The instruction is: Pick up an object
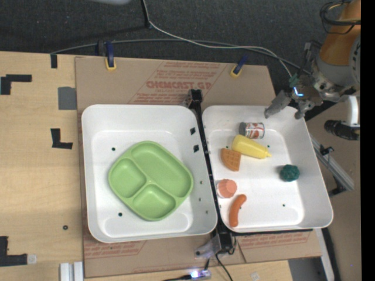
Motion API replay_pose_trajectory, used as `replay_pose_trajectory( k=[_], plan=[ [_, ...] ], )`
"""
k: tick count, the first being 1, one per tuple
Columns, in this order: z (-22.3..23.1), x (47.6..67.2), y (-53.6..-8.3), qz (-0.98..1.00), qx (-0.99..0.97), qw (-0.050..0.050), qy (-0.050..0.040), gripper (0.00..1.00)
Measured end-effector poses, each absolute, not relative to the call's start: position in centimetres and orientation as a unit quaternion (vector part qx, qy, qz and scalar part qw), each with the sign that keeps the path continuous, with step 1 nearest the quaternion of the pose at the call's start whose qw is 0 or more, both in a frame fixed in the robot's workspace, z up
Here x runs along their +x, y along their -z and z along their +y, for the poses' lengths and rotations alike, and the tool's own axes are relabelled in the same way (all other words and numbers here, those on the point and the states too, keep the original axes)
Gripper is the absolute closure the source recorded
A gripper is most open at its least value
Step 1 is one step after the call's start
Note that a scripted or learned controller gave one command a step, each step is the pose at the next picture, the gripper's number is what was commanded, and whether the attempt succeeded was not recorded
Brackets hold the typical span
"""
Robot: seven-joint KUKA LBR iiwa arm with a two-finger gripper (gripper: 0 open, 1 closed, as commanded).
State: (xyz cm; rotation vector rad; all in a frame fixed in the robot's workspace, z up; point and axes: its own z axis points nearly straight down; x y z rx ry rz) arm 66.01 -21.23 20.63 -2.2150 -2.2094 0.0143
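The right bin (304, 174) holds several small toys: a red and white can (254, 130) lying on its side, a yellow wedge (251, 147), an orange waffle piece (231, 159), a dark green lump (289, 172), a pink cup-like piece (227, 187) and an orange sausage (236, 209). My gripper (288, 105) hangs over the bin's far right rim, up and to the right of the can. Its two grey fingers (276, 106) stand spread apart with nothing between them.
The left bin (94, 157) carries a green divided plate (150, 180). A black divider (202, 151) joins the two bins. Cables run across the dark backdrop, and two clamps (109, 58) hold the cardboard sheet under the bins.
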Motion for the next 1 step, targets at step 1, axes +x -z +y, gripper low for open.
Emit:
replay_pose_trajectory(
  k=[1],
  plan=[
    [-21.16, 66.32, -21.66, -0.708, -0.707, 0.0, -0.0006, 0.0]
  ],
)
